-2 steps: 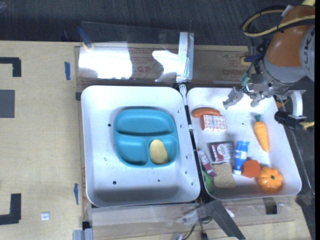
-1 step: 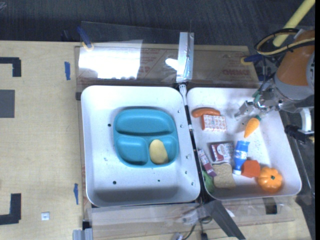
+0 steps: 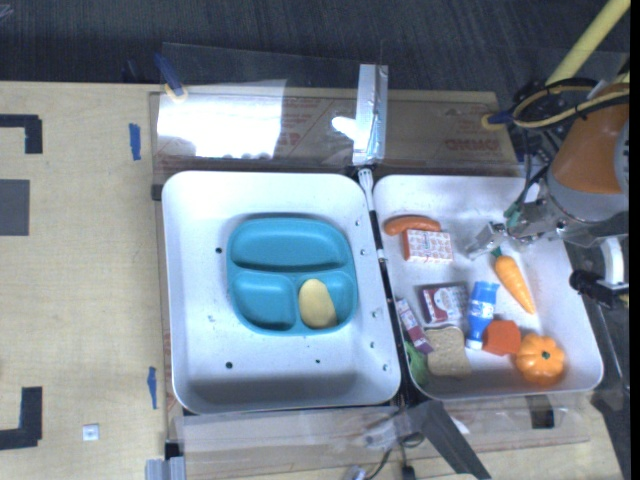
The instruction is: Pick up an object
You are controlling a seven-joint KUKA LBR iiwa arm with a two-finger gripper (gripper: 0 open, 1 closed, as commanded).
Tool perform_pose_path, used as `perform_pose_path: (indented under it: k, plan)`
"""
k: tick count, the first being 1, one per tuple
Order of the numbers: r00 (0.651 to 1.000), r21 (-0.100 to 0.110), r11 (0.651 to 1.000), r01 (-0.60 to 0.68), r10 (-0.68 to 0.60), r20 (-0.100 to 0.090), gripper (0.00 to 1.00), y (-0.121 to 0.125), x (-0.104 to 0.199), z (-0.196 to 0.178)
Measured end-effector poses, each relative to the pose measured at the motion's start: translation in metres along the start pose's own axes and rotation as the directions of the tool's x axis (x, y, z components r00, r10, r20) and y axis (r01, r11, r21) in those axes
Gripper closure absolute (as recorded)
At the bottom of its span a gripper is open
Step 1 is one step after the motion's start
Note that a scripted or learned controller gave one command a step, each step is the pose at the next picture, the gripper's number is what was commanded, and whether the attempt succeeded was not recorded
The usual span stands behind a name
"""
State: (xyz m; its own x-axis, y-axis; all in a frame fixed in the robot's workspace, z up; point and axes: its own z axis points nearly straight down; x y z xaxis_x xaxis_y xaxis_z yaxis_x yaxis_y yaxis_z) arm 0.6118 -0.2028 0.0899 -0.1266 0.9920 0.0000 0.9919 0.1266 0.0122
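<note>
Two white bins side by side, a blue tray (image 3: pixel 290 268) in the left bin (image 3: pixel 190 298) with a yellow lemon (image 3: pixel 317 303) in it, toy foods in the right bin (image 3: pixel 590 353), a carrot (image 3: pixel 514 281) just below the gripper (image 3: pixel 497 234), its grip too small to tell.

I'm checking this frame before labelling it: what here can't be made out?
- Gripper, camera view: too small and blurred to tell open or shut.
- Arm: cut off by the right edge.
- Red-and-white box and dark packet: print too small to read.
- Green item in the right bin: mostly hidden under the brown slice.
</note>
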Motion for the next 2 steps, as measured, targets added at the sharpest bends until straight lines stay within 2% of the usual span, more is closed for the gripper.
perform_pose_path:
  k: [1,2]
  plan:
    - [0.999,0.009,0.999,0.045,-0.045,-0.001,0.0,-0.039,0.007,0.003]
    - [0.999,0.002,0.999,0.044,-0.044,0.003,1.0,-0.036,0.006,-0.009]
